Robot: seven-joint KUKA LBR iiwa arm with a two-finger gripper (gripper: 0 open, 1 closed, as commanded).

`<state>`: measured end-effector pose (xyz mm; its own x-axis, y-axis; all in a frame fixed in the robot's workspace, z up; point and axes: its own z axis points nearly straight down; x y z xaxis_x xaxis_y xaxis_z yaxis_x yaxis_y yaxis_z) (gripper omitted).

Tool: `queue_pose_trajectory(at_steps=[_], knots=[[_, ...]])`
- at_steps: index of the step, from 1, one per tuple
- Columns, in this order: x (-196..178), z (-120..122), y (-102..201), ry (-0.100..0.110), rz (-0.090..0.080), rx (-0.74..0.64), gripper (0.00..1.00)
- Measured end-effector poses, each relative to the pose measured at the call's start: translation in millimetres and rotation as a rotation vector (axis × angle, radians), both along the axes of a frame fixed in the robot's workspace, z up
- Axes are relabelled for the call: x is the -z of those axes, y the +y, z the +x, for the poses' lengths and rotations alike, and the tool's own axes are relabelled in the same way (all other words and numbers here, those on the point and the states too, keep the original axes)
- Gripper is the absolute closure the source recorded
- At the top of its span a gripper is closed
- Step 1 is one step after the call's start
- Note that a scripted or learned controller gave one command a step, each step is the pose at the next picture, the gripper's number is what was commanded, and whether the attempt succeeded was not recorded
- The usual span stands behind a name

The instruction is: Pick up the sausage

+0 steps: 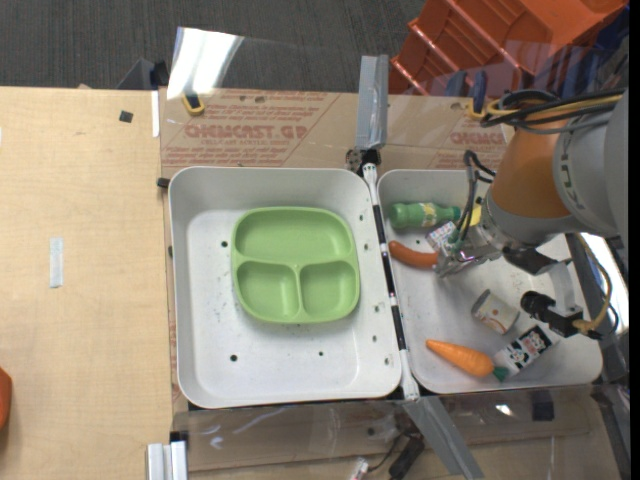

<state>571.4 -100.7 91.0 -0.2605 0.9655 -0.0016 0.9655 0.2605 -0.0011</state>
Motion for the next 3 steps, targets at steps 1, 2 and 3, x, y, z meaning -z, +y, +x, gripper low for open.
queue_pose_trajectory(at_steps=[1, 2, 3], knots=[[-1, 10, 1, -0.002, 0.000, -0.096, 1.00], [0, 22, -10, -0.001, 0.001, -0.068, 1.00], [-100, 28, 25, 0.000, -0.001, 0.144, 1.00]])
